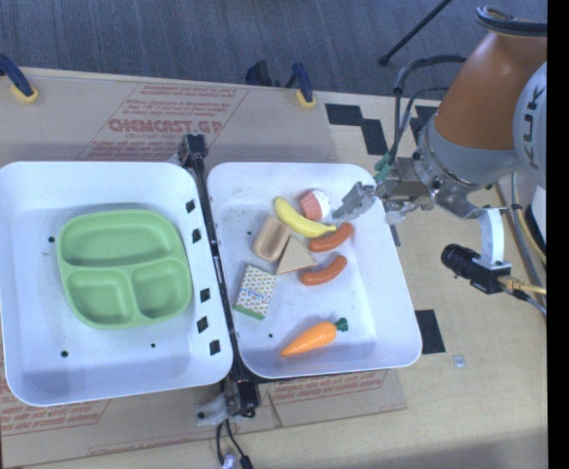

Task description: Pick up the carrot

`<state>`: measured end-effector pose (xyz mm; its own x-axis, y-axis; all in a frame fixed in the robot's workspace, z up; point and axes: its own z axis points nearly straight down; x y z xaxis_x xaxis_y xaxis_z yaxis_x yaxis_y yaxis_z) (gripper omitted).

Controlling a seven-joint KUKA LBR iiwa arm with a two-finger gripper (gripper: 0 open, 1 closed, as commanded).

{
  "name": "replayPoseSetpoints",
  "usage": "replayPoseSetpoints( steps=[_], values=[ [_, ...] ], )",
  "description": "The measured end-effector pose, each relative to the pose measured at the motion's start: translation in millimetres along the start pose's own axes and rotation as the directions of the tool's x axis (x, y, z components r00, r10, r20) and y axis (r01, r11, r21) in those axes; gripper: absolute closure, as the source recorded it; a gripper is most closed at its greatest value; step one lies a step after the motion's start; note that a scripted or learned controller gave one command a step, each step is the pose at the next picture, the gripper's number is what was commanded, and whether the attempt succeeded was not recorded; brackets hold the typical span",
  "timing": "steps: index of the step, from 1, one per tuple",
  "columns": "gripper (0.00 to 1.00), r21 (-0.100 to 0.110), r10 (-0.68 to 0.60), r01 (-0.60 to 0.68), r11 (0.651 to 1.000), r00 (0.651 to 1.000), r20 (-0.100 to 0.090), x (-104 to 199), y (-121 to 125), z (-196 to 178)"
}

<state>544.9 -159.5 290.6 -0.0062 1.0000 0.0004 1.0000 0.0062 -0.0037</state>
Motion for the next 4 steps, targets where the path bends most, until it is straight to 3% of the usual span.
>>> replayPoseSetpoints(
  steps=[1, 2, 3, 4],
  values=[
    [0.0, 0.001, -0.147, 0.147, 0.989, 0.989, -0.001, -18, -64, 92],
    [0.0, -0.001, -0.285, 0.285, 0.959, 0.959, -0.001, -16, -68, 200],
    [1.0, 0.0, -0.29, 0.29, 0.957, 0.957, -0.001, -16, -68, 190],
    [1.0, -0.002, -0.139, 0.139, 0.99, 0.99, 0.0, -18, -68, 152]
  ],
)
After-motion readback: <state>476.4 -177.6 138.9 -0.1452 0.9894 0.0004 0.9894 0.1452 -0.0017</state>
